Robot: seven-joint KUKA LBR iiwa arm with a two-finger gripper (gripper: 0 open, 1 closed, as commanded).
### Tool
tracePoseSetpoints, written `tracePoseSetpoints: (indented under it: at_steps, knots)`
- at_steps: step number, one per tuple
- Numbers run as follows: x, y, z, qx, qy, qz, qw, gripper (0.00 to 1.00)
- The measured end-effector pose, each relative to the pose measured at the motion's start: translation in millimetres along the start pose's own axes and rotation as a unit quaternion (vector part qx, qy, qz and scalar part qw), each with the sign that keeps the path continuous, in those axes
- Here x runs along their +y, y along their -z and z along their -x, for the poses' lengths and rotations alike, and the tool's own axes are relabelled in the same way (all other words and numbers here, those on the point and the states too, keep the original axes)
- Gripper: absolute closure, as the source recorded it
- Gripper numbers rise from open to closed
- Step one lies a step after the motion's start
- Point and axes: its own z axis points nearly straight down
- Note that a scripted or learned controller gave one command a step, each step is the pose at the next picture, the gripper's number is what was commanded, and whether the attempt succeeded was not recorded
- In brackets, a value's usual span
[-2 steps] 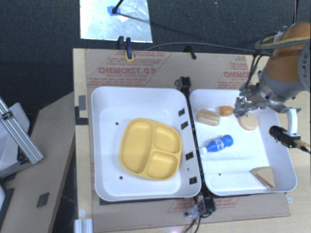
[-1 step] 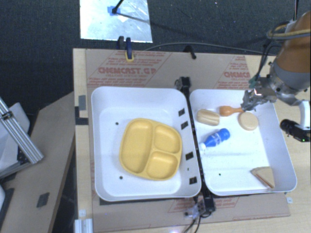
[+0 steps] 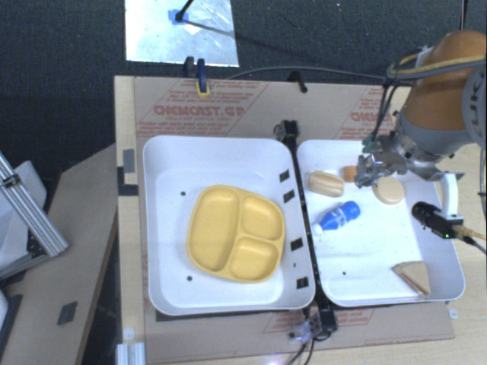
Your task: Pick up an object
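Observation:
My gripper [image 3: 366, 173] hangs over the back of the right bin [image 3: 380, 289], reaching in from the right. It stands between a tan bread roll [image 3: 325, 183] on its left and a pale round disc [image 3: 389, 192] on its right. A small orange piece [image 3: 349, 174] peeks out just left of the gripper, partly hidden by it. A blue bottle with a white cap [image 3: 337, 216] lies tilted in front of the gripper, near the bin's left wall. A brown wedge [image 3: 412, 277] rests in the front right corner.
The left bin [image 3: 163, 204] holds a yellow divided plate [image 3: 236, 233]. A black divider with clips [image 3: 298, 204] runs between the two bins. Bare white floor lies in the middle and front of the right bin.

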Motion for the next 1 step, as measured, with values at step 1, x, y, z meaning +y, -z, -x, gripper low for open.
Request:
tracePoseSetpoints:
  at_steps: [1]
  knots:
    - [-21.7,-9.7,-56.3,0.001,0.001,-0.001,1.0000,1.00]
